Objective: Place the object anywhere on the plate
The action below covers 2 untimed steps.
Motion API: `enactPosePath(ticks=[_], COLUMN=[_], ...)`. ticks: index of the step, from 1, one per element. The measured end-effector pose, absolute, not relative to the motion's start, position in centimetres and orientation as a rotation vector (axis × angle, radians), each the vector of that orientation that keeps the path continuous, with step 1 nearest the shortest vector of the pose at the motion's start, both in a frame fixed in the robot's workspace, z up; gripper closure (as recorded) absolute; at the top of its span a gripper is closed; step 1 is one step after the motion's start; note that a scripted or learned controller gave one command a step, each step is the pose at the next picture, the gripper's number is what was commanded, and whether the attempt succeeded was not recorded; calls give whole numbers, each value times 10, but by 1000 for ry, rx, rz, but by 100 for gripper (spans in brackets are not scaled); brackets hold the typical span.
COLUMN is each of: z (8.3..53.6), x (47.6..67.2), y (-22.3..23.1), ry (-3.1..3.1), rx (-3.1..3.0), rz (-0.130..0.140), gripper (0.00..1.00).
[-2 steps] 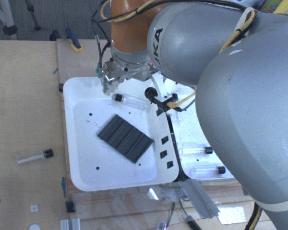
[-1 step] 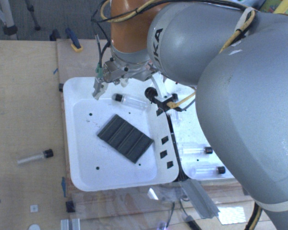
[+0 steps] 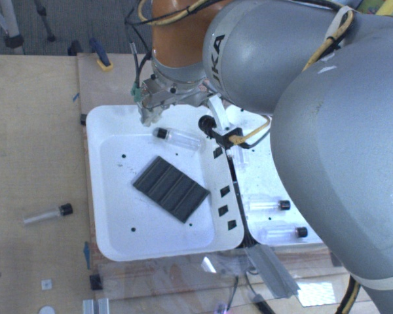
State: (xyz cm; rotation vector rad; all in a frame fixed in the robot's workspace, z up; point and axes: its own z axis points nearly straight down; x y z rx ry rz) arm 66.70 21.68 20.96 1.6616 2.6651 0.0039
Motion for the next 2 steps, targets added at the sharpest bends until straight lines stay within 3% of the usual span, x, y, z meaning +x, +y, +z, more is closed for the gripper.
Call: enactPosePath(ticks=[1, 2], z=[209, 87], x=[667, 658], y=[217, 194], ry=[2665, 3034], rx=[1662, 798], rz=[3, 9], gripper=[0, 0])
